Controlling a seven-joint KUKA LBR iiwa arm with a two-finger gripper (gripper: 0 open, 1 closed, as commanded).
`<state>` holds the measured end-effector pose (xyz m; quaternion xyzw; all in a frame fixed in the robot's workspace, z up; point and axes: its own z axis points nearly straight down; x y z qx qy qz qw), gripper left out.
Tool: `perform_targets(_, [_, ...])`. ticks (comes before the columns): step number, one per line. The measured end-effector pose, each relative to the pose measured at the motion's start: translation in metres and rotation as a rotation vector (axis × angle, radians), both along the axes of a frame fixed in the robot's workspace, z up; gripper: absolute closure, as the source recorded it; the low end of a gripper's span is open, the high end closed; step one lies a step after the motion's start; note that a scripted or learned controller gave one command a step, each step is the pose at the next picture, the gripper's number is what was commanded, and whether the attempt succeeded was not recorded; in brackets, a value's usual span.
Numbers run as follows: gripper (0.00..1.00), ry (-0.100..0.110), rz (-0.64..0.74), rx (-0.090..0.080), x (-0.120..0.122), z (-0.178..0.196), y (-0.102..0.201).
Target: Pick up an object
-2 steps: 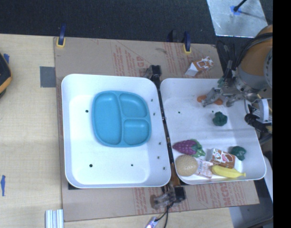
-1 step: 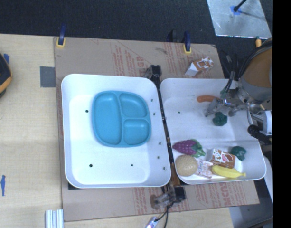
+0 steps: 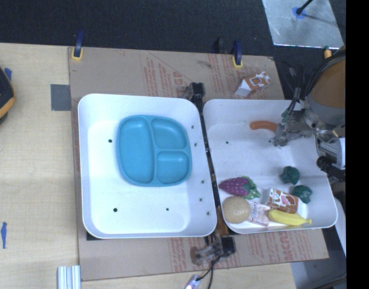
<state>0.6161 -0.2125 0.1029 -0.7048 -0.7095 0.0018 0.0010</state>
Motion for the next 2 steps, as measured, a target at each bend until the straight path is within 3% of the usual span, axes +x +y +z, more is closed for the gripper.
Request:
perform_targets(1, [1.00,-0.004,-0.002,0.002,0.0274,0.0717,0.0597])
perform_targets(2, [0.00,-0.002,-0.002,0.002,0.0268,0.0710,0.0591])
